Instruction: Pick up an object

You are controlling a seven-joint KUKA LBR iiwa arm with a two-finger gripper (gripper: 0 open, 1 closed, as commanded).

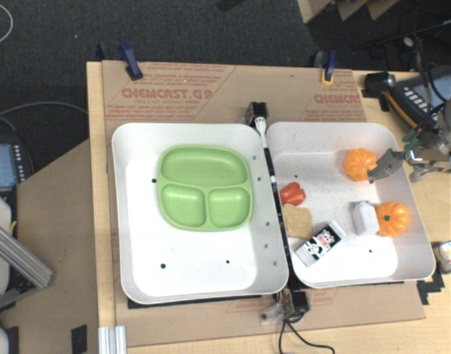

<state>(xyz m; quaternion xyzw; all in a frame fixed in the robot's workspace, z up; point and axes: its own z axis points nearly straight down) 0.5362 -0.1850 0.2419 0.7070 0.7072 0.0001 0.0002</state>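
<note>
The right bin (pixel 336 135) holds several small things. An orange pumpkin (pixel 357 163) lies near its far right side, and a second orange pumpkin (pixel 393 218) sits closer to the front right. A small grey-white block (pixel 364 217) touches that second pumpkin on its left. A red piece (pixel 292 193) and a tan slice (pixel 298 221) lie by the bin's left wall. A black-and-white carton (pixel 319 243) lies tilted toward the front. My gripper (pixel 387 164) reaches in from the right edge, its tip right beside the first pumpkin. Nothing is visibly held.
The left bin (pixel 137 249) carries a green three-compartment plate (pixel 205 187). Both bins rest on a cardboard sheet (pixel 174 87) held by blue and yellow clamps. Cables and a black device (pixel 410 98) crowd the far right corner.
</note>
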